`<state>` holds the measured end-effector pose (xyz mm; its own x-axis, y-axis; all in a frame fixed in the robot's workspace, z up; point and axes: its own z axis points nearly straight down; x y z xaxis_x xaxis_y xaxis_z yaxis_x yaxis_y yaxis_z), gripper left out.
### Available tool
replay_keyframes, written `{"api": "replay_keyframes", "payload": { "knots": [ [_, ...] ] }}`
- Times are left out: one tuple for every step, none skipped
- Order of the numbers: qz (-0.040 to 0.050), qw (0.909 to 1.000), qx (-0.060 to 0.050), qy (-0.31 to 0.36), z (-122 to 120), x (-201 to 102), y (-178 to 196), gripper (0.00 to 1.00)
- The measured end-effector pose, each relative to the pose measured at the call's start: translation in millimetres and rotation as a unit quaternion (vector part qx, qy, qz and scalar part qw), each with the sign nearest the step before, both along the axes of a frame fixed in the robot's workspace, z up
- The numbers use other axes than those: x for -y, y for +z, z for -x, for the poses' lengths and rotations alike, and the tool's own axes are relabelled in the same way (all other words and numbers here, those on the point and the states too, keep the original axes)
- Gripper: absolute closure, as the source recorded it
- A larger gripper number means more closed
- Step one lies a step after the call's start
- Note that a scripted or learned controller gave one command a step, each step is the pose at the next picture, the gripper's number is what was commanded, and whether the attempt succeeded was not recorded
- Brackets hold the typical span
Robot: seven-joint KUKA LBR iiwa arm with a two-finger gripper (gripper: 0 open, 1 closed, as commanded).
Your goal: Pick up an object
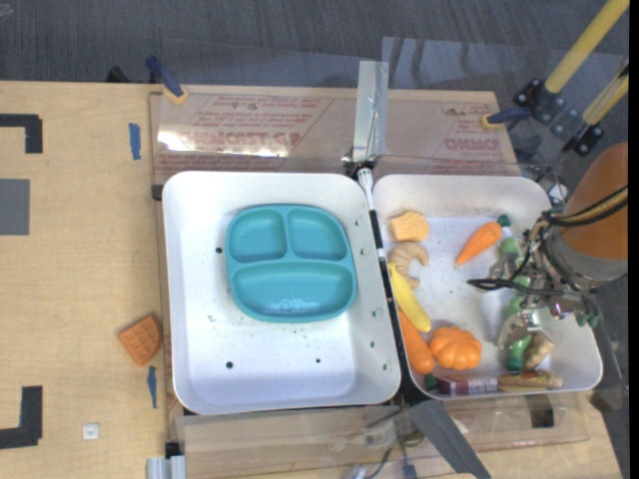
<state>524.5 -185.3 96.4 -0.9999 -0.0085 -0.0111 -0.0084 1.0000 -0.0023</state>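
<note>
Tool (519,302) just right of carrot (479,241).

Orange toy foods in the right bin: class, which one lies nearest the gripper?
The toy carrot, lying tilted near the bin's back, just left of the gripper. The orange pumpkin sits further off, towards the front wall.
</note>
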Motion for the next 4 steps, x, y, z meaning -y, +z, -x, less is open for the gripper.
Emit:
{"api": "replay_keyframes", "payload": {
  "knots": [
    [-0.0016,0.9999,0.002,-0.013,-65,-57,-7,0.0],
    [0.0001,0.9988,0.0,-0.049,-10,-15,-7,0.0],
    [-0.0014,1.0,0.0,-0.009,-108,-46,-8,0.0],
    [0.0005,0.9992,-0.008,-0.038,-142,-75,-7,0.0]
  ]
}}
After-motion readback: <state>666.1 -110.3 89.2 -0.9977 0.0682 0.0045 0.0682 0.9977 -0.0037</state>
